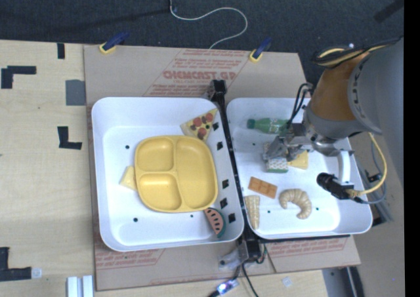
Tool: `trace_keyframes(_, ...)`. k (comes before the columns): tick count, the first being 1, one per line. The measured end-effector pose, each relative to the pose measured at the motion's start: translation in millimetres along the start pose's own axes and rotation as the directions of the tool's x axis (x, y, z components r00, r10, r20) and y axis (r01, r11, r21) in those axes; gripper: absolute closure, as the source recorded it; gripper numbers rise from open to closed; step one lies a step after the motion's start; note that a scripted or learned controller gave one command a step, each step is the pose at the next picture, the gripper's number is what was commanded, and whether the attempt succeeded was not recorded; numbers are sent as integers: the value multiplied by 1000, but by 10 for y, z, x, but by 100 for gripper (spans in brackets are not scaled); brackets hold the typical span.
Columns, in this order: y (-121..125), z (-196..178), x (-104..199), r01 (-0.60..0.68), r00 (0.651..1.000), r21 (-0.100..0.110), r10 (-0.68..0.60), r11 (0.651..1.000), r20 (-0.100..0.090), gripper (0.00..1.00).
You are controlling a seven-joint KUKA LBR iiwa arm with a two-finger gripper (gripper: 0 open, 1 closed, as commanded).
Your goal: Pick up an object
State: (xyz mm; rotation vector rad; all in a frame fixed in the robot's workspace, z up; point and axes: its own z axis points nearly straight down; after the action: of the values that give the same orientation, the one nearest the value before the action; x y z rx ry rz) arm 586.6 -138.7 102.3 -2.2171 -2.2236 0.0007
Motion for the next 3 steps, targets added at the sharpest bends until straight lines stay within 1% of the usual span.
trace_keyframes(1,26,-424,-19,-2,1000,-4,2,1000,1,100)
trace_keyframes(2,98,-998,-85,-2,1000,-5,2,1000,2,100)
trace_keyframes(3,104,-1235,-81,-2,1000,-3,2,1000,1,100)
